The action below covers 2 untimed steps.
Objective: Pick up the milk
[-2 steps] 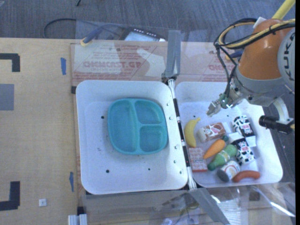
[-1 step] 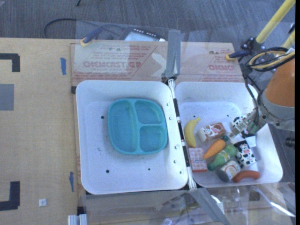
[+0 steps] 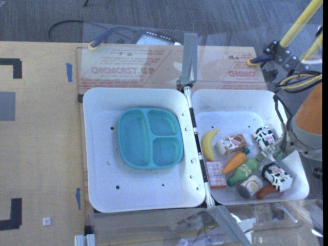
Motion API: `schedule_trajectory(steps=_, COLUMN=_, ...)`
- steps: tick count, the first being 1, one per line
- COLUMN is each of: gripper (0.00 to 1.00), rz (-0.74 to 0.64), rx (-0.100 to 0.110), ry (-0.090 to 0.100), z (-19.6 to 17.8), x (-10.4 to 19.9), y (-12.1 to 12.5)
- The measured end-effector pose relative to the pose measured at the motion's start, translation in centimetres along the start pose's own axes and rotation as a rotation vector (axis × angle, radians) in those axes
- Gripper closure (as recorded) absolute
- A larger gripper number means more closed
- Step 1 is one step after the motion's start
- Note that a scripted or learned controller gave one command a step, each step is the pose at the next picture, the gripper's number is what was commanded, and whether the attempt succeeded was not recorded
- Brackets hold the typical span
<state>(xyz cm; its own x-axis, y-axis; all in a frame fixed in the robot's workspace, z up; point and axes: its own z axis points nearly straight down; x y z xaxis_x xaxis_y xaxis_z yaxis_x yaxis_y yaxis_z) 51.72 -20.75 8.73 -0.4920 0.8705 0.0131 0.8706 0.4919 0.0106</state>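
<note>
Milk [image 3: 277, 176] lies tilted, long axis running upper-left to lower-right; gripper [image 3: 277, 151] state unclear.

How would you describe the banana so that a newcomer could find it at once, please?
Look at the right bin of the two white ones. Along its left wall, next to the divider between the bins, lies the banana, just left of a small carton. It is the only plain yellow, curved item there; the carrot nearby is orange and straight.
</note>
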Motion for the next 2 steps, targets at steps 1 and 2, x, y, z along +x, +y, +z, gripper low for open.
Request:
schedule_trajectory(steps=1, gripper=1.00, rz=0.092, rx=0.003, ry=-0.018, z=0.1, x=-2.6, y=9.0)
schedule_trajectory(steps=2, gripper=1.00, rz=0.243, rx=0.004, ry=-0.021, z=0.2, x=-0.5, y=12.9)
